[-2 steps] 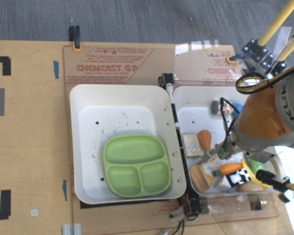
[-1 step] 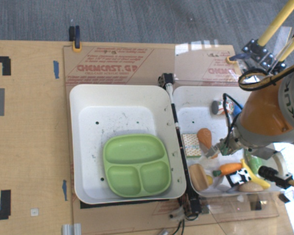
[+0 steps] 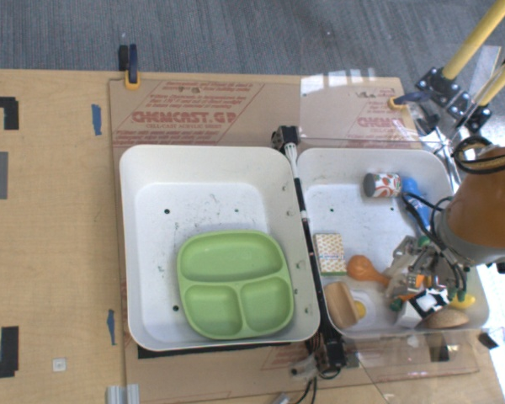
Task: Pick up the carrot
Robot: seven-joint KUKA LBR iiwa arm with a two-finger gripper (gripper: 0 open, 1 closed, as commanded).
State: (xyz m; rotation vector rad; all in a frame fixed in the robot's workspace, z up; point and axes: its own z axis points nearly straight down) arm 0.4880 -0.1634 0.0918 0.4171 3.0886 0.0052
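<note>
The gripper [image 3: 417,280] hangs low over the right-hand part of the right bin [image 3: 366,152]. Its tip is a tangle of metal, wires and small coloured bits, so I cannot tell whether it is open or closed, or whether anything sits in it.

Just to its left, on the bin floor, lies the carrot [image 3: 364,268]. It is a small, smooth orange piece, rounded at the left end and narrowing toward the gripper. A strip of bare white floor shows above it.

The space around it is tight. A patterned square piece [image 3: 329,251] lies just beside it on the upper left, near the wall between the bins. A tan bread-like piece [image 3: 341,304] lies just below it. A brown oval [image 3: 447,318] rests at the bin's lower right corner, partly under the gripper's clutter. The upper middle of the bin floor is open, and a grey and red can [image 3: 381,184] and a blue item [image 3: 412,194] lie near the far wall.

The arm's orange band [image 3: 488,204] is cut off at the right edge and hides that side of the bin.

The left bin [image 3: 128,225] holds a green divided plate [image 3: 233,284] near its front wall. Both bins rest on the desk [image 3: 50,225].
</note>
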